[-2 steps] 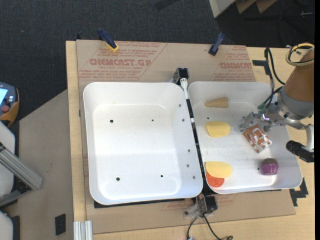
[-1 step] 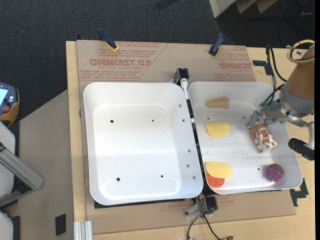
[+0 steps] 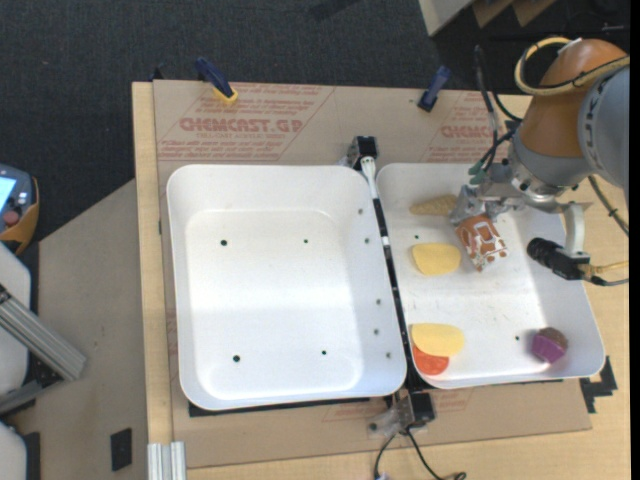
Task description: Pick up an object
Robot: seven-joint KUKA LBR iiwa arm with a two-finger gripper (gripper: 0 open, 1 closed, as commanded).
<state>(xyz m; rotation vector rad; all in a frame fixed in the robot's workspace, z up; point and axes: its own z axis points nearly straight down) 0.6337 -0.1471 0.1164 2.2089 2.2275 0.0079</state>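
Observation:
My gripper (image 3: 482, 200) hangs over the back of the right bin (image 3: 575, 308), reaching in from the right. Directly under and in front of it is an orange-and-white patterned object (image 3: 481, 242); the gripper's tip meets its top edge, and I cannot make out whether it is gripped. A yellow rounded piece (image 3: 436, 259) lies just left of that object. A tan flat piece (image 3: 433, 206) rests near the bin's back wall, left of the gripper.
A yellow-and-red object (image 3: 435, 345) lies at the right bin's front left, and a purple object (image 3: 548, 345) at its front right. The left bin (image 3: 180, 268) stands beside it. A black cable fitting (image 3: 556, 257) hangs off the arm at the right.

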